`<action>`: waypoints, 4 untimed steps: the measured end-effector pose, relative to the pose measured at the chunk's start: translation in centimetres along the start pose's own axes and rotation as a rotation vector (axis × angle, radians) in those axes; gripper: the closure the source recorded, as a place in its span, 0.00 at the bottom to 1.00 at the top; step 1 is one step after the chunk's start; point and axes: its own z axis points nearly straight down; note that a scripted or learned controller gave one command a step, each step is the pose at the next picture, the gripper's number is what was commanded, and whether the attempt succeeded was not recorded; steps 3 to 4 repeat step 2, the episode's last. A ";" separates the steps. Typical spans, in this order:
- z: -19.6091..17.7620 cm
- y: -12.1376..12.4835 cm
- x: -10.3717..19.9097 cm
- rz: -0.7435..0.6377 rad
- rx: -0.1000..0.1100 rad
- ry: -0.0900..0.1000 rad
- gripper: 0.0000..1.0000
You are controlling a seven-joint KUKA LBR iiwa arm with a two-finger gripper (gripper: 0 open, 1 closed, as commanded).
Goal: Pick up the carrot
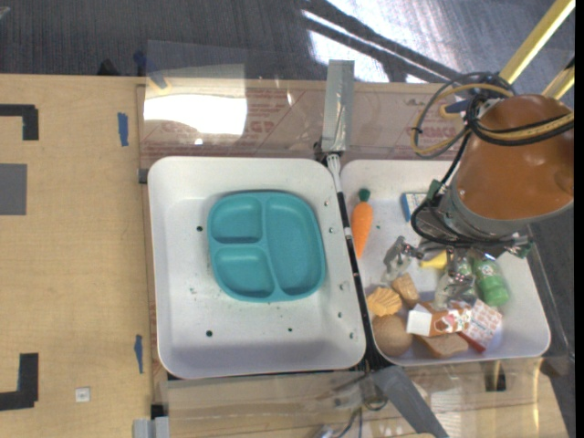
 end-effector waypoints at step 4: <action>0.0 2.0 3.7 -0.136 0.001 0.002 0.00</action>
